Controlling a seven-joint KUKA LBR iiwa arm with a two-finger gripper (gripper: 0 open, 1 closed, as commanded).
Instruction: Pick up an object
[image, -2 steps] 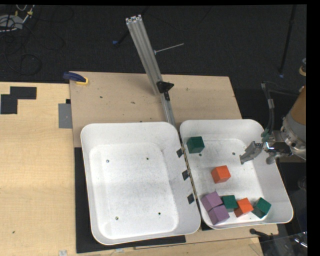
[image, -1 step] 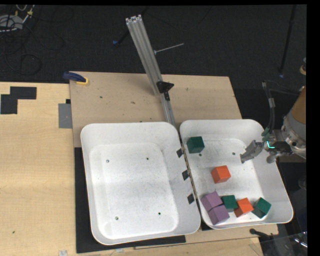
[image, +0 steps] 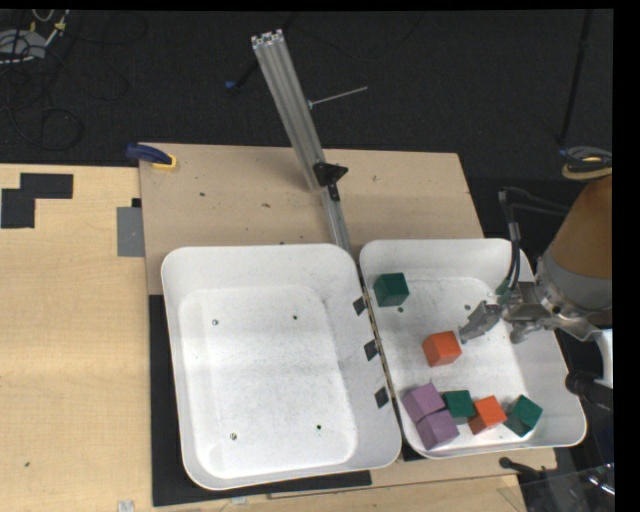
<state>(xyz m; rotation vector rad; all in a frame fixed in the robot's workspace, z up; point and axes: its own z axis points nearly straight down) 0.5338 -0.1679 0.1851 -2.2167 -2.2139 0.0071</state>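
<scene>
A: Progress on the pick?

B: Not done, by the look of it. Nothing lifted. Gripper (image: 478, 322) low over the right bin (image: 470, 255), fingers spread apart, nothing between them. Nearest candidate: orange cube (image: 441, 348), resting on the bin floor just beside the fingertips, down and to the left. No contact visible.

A: So what's left?

B: Probably all of the grasp itself: settling over a block, closing, raising. Judging from position alone, orange cube the likely target, though hard to be sure.

A: Surroundings, biggest first?

B: Dark floor at the back, with cables. Then a pale wooden bench (image: 70, 330) and a brown board (image: 300, 195) beneath the bins. Left bin (image: 200, 270) white, shallow, speckled. Right bin holding every block. Aluminium rail (image: 295, 110) slanting down from the top toward the seam between the bins.

A: And the smaller pieces?

B: Green cube (image: 391, 289) alone near the upper left of the right bin. Along the lower edge, a cluster: two purple blocks (image: 429, 413) touching each other, a dark green block (image: 459, 403), a small orange block (image: 488, 411), another green block (image: 523, 413) toward the corner. Lastly a blue and yellow clamp (image: 150, 155) at the board's far left corner.
</scene>
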